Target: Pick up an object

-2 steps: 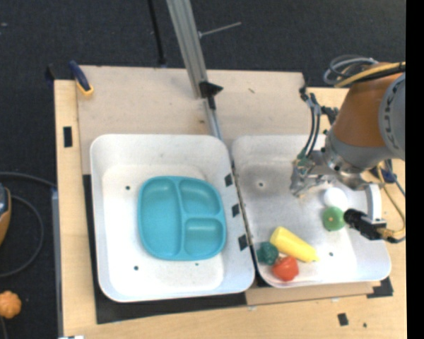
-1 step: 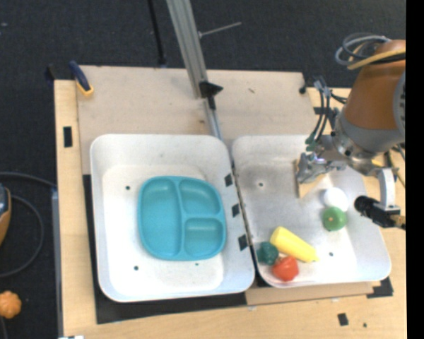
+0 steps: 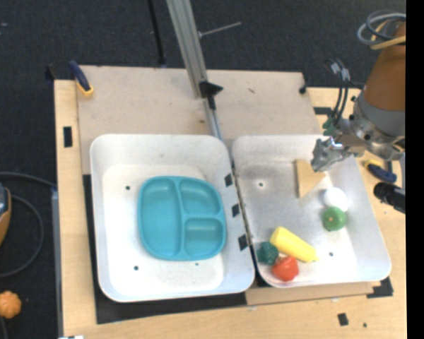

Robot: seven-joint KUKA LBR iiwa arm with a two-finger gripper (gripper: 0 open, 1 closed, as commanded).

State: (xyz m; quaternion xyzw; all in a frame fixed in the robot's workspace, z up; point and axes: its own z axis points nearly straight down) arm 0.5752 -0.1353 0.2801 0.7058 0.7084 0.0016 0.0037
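1. Hovering over the upper right part of the right bin (image 3: 268, 162), the gripper (image 3: 324, 154) sits at the top edge of a tan wedge-shaped block (image 3: 307, 179); can't tell whether it touches the block or whether it is open or closed, too small and blurred.
2. One arm (image 3: 385, 83), coming in from the right; its upper part is cut off by the frame edge.
3. Right bin count, six things: one tan block, one white ball (image 3: 335, 198), one green round piece (image 3: 333, 219), one yellow piece (image 3: 292, 244), one dark green piece (image 3: 268, 253), one red piece (image 3: 285, 268).
4. White ball is just right of and below the block; green round piece is directly below the ball, about touching it.
5. Yellow, dark green and red pieces are bunched at the near edge of the bin. Yellow overlaps the other two, so their shapes are partly hidden.
6. Left bin (image 3: 113, 161): one teal divided plate (image 3: 181, 217), three compartments, lying flat.
7. Two bins in total, side by side on the bench (image 3: 148, 97).
8. Off the bench, bottom left: one small orange round thing (image 3: 7, 303) on the floor, too small to identify.
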